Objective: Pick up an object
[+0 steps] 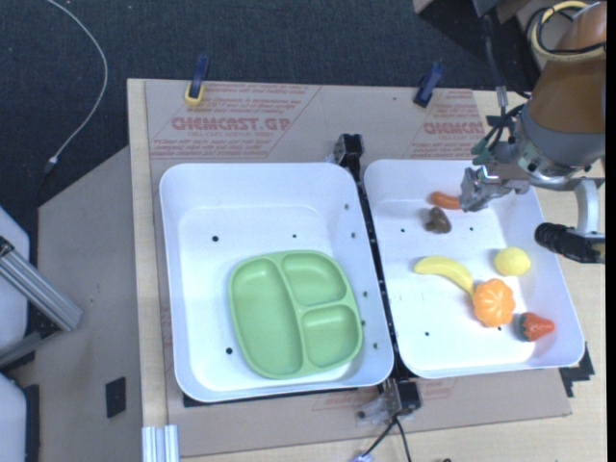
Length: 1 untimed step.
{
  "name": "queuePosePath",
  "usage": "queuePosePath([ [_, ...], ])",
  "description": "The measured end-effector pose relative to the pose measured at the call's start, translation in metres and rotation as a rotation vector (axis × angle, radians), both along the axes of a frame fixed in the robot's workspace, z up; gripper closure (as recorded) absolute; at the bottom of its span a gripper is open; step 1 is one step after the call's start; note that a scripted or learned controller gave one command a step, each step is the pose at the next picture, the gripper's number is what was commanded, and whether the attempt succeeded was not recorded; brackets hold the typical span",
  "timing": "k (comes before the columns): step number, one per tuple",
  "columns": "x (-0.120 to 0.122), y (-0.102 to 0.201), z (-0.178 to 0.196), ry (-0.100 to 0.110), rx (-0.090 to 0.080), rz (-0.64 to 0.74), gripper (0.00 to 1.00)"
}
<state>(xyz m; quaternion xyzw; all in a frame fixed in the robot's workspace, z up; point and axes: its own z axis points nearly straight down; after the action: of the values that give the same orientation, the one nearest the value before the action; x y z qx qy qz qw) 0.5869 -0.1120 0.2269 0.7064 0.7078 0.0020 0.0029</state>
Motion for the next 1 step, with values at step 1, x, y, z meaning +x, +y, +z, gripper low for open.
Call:
queuePosePath([
  [1,0.0011,0.0,0.0264,0.001,0.0,0.0,1.0],
])
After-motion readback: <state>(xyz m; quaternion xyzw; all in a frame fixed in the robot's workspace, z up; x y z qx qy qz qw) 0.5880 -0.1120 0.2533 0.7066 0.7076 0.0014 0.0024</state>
